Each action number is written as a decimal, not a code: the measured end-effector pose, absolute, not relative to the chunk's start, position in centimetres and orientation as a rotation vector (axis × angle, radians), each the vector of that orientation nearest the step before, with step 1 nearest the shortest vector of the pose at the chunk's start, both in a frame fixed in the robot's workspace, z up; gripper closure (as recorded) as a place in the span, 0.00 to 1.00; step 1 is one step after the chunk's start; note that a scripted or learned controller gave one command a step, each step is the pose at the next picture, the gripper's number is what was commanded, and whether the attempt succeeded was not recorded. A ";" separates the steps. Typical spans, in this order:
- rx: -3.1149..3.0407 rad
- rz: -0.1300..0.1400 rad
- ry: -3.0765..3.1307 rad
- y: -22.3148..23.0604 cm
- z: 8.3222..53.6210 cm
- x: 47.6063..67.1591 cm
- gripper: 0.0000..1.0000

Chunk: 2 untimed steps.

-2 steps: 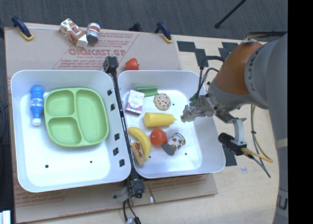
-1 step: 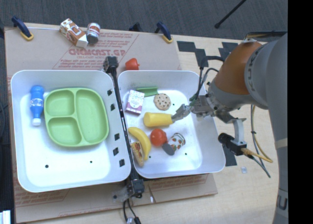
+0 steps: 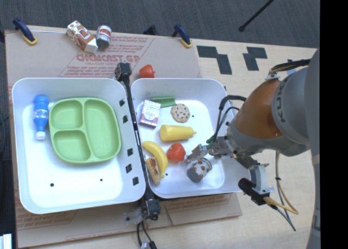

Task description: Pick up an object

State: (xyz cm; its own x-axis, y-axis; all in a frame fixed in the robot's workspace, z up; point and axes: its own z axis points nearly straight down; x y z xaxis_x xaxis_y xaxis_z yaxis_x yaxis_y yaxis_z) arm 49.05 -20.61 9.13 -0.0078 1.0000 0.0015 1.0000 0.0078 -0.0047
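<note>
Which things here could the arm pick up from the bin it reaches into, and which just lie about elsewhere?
In play, right bin: banana, red tomato, yellow pear, cookie, pink carton, grey can, beside the gripper.

Lying about: green tray, blue bottle, small carton, small can.

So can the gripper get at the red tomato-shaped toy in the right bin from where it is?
Probably yes. The gripper hangs just right of the red tomato-shaped toy, whose top is uncovered; the yellow banana lies close on its left.
</note>
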 end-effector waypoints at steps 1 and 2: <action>-2.203 0.005 -2.234 -20.6 10.2 49.1 1.00; -2.217 -0.001 -2.230 -21.1 22.1 54.6 1.00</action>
State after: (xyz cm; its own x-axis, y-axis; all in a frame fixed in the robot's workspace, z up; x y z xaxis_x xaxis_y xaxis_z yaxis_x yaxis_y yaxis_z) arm 54.62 -21.13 22.13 -0.0056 1.0000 -0.0018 1.0000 0.0056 0.0025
